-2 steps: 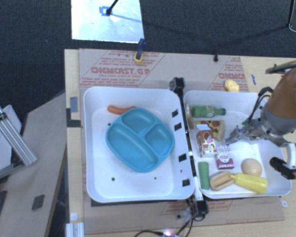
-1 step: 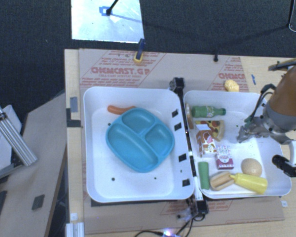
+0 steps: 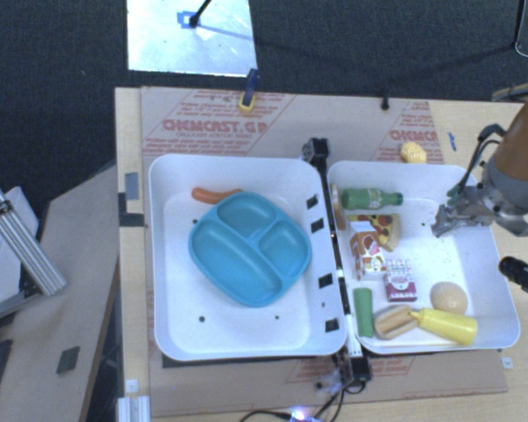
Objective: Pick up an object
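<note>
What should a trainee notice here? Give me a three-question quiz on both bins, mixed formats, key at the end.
1. True or false: the blue divided plate lies in the same bin as the green bottle.
2. Which item lies closest to the near right corner of the right bin?
A. the yellow bottle
B. the orange sausage
C. the pizza slice
3. Fill in: the gripper is over the ______ bin.

Key
1. False: the plate is in the left bin, the green bottle in the right one.
2. A
3. right
</note>
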{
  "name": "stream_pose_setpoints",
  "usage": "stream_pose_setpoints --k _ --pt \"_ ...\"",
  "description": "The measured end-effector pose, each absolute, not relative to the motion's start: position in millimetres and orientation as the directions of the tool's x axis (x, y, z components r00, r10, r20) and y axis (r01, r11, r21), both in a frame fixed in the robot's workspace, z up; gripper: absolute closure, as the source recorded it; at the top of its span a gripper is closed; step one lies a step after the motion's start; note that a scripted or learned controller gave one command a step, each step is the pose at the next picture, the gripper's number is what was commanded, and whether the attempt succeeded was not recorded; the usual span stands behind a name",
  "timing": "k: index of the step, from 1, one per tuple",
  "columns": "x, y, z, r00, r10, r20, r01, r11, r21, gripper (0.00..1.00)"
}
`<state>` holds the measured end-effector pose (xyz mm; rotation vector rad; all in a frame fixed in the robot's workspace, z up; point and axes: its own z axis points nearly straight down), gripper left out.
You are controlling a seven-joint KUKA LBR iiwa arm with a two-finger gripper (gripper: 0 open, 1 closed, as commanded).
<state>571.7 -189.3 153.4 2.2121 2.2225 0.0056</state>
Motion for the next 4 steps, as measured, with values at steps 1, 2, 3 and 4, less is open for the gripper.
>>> stream_pose_setpoints --k 1,2,3,4 --pt "575.4 -192.5 218.1 -0.005 1.0 -0.003 1.0 0.005 0.009 1.0" --pt "576.4 -192.5 225.1 -0.005 1.0 -0.001 1.0 0.005 0.004 1.0" --pt "568.3 -136.0 235.1 -0.009 1.0 0.002 1.0 0.009 0.001 1.0" --pt "557.9 -87.6 222.3 -0.008 1.0 0.001 1.0 0.008 0.0 1.0"
